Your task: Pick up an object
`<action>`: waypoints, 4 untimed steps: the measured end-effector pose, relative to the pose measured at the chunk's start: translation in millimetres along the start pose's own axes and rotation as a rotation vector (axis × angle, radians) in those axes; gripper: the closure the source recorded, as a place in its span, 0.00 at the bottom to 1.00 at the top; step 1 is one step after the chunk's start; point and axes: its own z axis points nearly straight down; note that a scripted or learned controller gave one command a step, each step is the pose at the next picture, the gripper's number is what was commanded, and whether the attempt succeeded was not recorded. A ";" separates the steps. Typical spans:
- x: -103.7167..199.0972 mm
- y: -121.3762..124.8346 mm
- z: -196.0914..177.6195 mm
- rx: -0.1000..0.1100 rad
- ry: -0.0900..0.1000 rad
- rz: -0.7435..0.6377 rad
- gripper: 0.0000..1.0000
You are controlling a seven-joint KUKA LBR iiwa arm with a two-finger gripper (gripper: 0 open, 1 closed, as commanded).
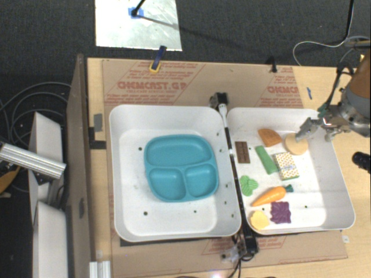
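Toys [271, 182] fill right bin [333, 172]; left bin [124, 149] holds blue tray [179, 167]; claw [316, 129] state unclear.

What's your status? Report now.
Gripper low over right bin, beside tan round piece. Nothing seen held. Carrot, green block nearby.

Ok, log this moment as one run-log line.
end effector: over right bin, by tan disc | nothing seen held | blue tray: left bin
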 end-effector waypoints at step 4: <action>3.1 58.0 106.5 0.000 0.002 0.000 0.00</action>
